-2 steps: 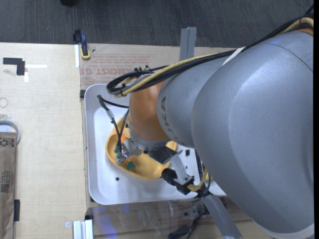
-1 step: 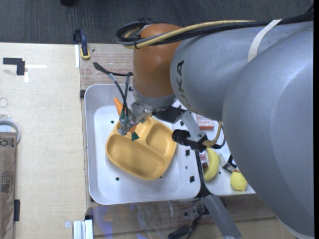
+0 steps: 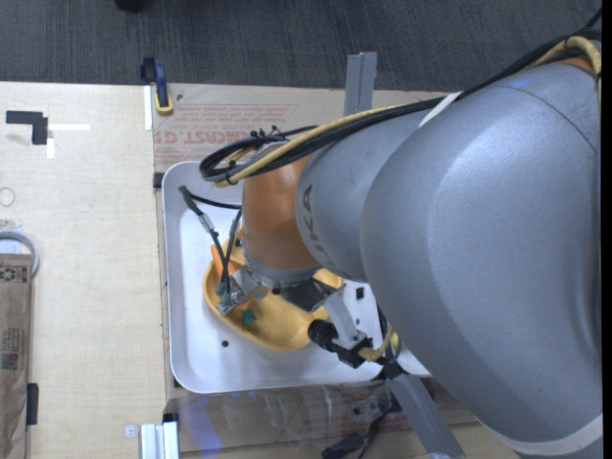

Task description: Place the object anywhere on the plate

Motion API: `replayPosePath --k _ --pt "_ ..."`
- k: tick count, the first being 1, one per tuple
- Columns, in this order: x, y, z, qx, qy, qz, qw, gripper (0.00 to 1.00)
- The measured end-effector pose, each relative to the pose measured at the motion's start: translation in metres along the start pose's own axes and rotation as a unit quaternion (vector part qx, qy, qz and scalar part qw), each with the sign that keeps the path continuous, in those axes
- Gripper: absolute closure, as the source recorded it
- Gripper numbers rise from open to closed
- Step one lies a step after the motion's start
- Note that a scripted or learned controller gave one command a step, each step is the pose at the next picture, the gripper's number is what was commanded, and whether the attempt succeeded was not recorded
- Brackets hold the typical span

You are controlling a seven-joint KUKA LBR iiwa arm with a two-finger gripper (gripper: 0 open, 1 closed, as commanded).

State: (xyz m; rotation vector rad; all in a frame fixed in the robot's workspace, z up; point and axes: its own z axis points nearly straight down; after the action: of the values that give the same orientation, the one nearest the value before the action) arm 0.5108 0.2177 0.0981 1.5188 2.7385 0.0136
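You see the grey arm (image 3: 459, 237) coming in from the right and covering most of the view, w/ its orange band (image 3: 273, 223) just above the wrist. The gripper (image 3: 232, 296) is down low over the yellow plate (image 3: 277, 333), which lies in the white bin (image 3: 186, 285). The plate is directly under the gripper and goes out to its right, below the arm. If the gripper is wide or closed, you cannot tell from here; the wrist hides it, and it is also not clear if it has hold of something.

Just below the gripper, on the plate, there is a small green thing (image 3: 249, 318); it seems touching the plate, but its shape is too small to tell. Just above-left of the gripper a small orange piece (image 3: 216, 252) shows at the plate edge; maybe the object, not sure. Black and yellow cables (image 3: 239, 161) loop above the gripper, approx. over the bin's upper rim. The bin rests on brown cardboard (image 3: 220, 122).
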Motion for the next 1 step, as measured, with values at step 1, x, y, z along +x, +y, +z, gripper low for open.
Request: replayPosePath --k 1 --pt "-0.0022 -0.0005 -0.0081 0.001 0.0 0.003 1.0 1.0"
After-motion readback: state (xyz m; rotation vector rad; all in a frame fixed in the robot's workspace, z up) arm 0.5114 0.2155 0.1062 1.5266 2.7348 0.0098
